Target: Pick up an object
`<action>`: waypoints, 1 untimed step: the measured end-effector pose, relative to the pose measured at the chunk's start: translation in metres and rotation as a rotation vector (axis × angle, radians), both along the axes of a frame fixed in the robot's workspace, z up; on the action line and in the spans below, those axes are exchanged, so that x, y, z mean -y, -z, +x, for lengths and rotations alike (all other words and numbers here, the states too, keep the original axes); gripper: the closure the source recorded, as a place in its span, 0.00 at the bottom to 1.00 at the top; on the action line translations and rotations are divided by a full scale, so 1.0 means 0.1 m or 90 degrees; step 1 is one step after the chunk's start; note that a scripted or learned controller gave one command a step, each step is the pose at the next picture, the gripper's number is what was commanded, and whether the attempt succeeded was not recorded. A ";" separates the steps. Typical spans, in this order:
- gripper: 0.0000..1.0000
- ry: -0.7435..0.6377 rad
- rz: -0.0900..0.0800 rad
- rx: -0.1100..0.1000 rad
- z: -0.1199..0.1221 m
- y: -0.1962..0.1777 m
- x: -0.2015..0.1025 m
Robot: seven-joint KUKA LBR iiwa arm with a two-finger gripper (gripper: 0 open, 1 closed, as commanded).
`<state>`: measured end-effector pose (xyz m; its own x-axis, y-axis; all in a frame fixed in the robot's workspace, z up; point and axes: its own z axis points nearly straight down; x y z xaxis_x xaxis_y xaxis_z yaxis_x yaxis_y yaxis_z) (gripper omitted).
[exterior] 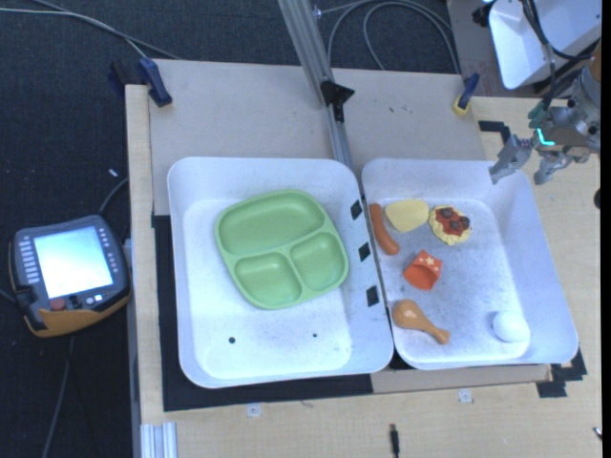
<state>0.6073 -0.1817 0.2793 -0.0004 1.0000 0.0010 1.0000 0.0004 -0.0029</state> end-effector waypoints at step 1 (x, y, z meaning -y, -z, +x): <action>0.00 0.000 0.000 0.001 0.00 -0.01 0.00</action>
